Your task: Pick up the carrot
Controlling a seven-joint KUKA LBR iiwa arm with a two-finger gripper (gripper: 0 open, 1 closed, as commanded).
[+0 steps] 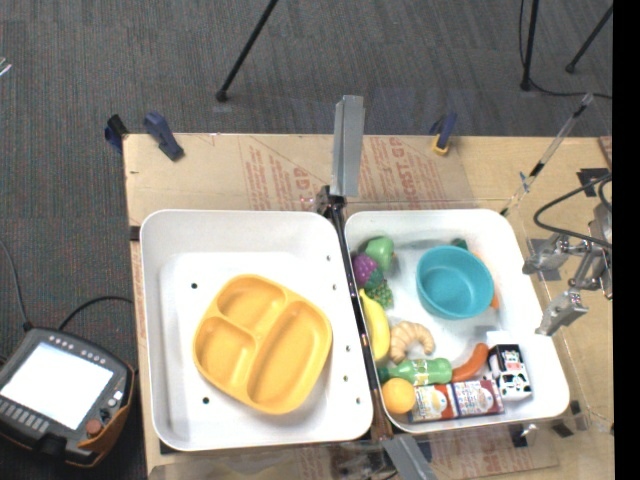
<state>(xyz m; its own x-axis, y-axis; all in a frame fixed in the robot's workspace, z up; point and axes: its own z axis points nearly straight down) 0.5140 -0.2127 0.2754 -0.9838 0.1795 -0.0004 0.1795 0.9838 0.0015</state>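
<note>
The cardboard (300,173) behind the two bins carries red printing between diagonal red lines. Left of the grey post (347,148) the letters look like "GD", printed upside down; right of the post the print is too blurred to read. The small cartons (462,399) in the right bin have coloured labels, but their words are too small to tell.

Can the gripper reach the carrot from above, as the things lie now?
Probably yes, but tightly. The carrot lies uncovered in the right bin, so its top is free. The milk carton, the juice box and the green bottle crowd close around it, leaving little room beside it.
</note>
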